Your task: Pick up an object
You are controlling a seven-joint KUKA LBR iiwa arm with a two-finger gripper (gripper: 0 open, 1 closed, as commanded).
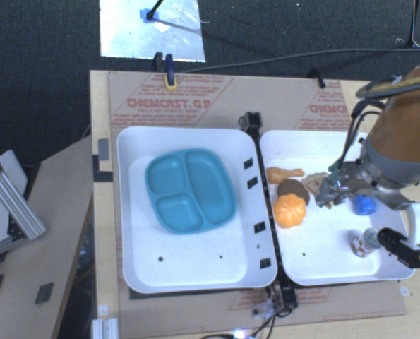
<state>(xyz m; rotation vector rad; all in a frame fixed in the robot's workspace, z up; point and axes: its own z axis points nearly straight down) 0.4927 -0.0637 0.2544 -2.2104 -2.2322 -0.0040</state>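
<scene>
Pincer (327,193), grip state unclear, over right bin (337,277) with pumpkin (290,211); blue tray (190,190) in left bin (195,277).

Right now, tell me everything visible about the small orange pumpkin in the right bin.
The pumpkin is a small, round, bright orange toy with faint vertical ribs, looking like smooth plastic. It sits on the floor of the right bin, close to the divider between the bins. A brown round piece lies just behind it, seemingly touching. The gripper is to its right, apart from it.
</scene>
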